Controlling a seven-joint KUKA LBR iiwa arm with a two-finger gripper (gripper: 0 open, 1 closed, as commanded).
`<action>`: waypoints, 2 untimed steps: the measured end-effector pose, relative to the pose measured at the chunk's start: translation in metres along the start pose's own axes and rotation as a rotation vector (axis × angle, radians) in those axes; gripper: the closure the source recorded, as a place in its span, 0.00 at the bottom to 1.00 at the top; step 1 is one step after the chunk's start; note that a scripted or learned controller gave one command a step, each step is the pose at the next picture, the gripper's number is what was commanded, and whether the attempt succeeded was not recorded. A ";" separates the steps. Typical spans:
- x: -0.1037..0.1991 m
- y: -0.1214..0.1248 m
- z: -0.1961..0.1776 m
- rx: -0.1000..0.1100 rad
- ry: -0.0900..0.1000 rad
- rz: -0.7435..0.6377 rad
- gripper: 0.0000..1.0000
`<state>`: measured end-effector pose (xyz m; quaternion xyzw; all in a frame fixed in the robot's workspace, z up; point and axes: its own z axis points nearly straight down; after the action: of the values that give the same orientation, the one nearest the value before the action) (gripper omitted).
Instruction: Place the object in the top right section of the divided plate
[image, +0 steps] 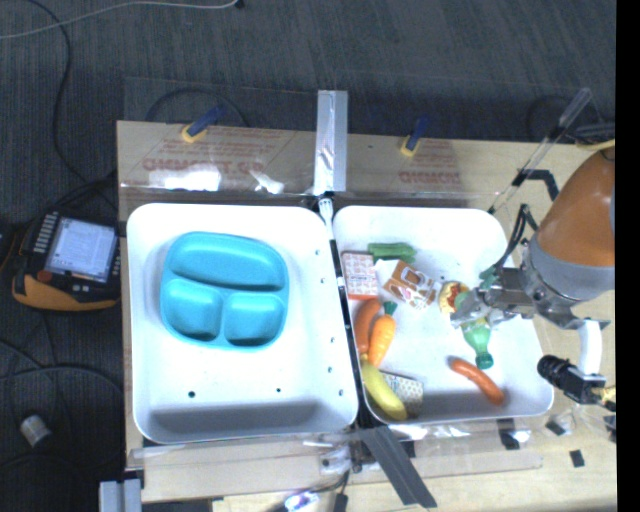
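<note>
A blue divided plate (223, 290) lies in the left white bin (160, 400), with one wide section at the top and two smaller ones below; nothing is in it. My gripper (478, 310) hangs low over the right side of the right bin (460, 222). It is just above a small green bottle (483, 347) and beside a yellow and red toy (454, 295). The grey arm with its orange band (585, 235) comes in from the right.
The right bin also holds a green vegetable (390, 251), a red and white packet (357, 275), an orange box (408, 285), two carrots (372, 328), a banana (383, 392), a grey packet (403, 385) and a red sausage (477, 378).
</note>
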<state>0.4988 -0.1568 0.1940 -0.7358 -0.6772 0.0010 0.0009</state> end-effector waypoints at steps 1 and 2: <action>0.042 -0.017 0.100 -0.003 0.000 -0.134 1.00; 0.143 -0.028 0.012 0.002 0.000 -0.106 1.00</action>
<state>0.4831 -0.0118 0.1825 -0.6987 -0.7154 0.0017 0.0014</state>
